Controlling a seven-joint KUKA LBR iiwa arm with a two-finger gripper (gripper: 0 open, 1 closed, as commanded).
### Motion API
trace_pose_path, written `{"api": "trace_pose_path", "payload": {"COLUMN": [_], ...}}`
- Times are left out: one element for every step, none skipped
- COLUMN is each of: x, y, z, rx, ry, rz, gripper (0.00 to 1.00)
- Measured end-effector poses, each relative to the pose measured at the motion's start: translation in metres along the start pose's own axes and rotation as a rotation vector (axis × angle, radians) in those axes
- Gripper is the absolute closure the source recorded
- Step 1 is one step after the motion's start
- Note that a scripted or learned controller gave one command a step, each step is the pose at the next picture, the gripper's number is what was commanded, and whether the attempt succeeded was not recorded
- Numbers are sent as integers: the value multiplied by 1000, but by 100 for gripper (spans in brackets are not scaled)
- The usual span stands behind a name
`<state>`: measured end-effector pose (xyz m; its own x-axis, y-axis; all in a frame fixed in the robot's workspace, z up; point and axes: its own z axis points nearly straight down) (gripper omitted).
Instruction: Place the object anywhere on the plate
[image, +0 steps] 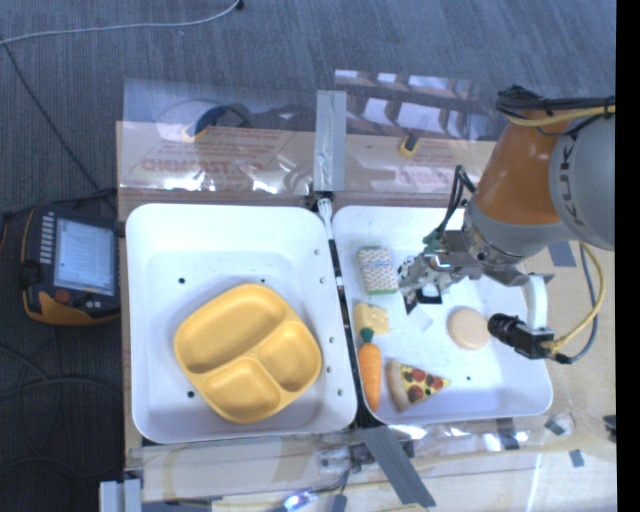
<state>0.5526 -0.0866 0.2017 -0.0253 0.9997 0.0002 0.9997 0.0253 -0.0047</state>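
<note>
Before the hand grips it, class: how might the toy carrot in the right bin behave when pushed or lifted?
The carrot looks tapered and round-bodied, so a push would probably roll or swing it. Its glossy surface suggests hard, light plastic, likely slippery. It lies against the bin wall, which may hinder the hand.

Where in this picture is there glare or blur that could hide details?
In the camera view, glare streaks the clear plastic sheeting behind both shallow white bins; the glossy yellow divided plastic plate shows only soft highlights; the small metal hand looks slightly blurred; shadows are faint.
</note>
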Motion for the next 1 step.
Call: {"api": "trace_pose_path", "payload": {"x": [0], "y": [0], "z": [0], "rx": [-1], "ry": [0], "rz": [0], "gripper": [0]}}
